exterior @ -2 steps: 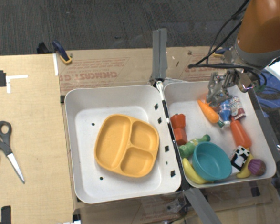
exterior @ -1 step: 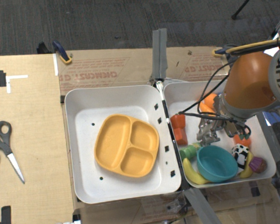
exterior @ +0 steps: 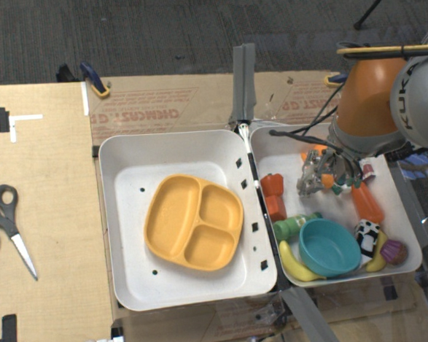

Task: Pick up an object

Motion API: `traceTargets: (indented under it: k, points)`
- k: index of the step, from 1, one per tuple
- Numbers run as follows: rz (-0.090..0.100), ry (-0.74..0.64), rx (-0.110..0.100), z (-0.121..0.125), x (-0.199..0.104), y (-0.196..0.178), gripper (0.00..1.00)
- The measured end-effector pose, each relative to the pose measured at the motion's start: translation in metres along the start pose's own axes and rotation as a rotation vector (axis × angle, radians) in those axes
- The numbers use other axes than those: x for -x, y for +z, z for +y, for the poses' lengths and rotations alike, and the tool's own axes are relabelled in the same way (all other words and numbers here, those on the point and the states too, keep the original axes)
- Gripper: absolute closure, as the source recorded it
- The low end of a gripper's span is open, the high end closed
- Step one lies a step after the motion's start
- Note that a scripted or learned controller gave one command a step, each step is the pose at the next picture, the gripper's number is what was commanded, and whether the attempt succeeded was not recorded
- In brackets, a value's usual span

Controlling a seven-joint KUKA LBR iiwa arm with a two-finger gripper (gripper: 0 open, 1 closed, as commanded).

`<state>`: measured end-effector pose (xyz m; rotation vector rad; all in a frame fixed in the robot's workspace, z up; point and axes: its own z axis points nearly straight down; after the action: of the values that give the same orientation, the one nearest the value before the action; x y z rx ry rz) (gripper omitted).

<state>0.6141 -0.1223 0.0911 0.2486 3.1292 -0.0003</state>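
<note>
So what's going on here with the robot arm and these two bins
A grey and orange robot arm reaches in from the right, with its gripper low over the right bin, near the bin's back. That bin holds a pile of toys: a teal bowl, a yellow banana, an orange carrot and a small soccer ball, among others. The left bin holds a yellow divided plate. Nothing is visibly lifted yet.
</note>
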Motion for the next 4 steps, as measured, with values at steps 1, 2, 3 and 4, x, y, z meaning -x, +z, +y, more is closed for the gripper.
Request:
traceTargets:
  k: [1,2,3,4]
  points:
    - [-0.001,0.09,0.0,0.019,0.033,-0.001,1.0]
    - [0.001,0.178,0.0,0.064,0.018,-0.164,1.0]
    - [0.008,0.525,-0.004,0.067,-0.065,-0.103,1.0]
    - [0.005,0.436,-0.003,0.127,-0.004,-0.144,1.0]
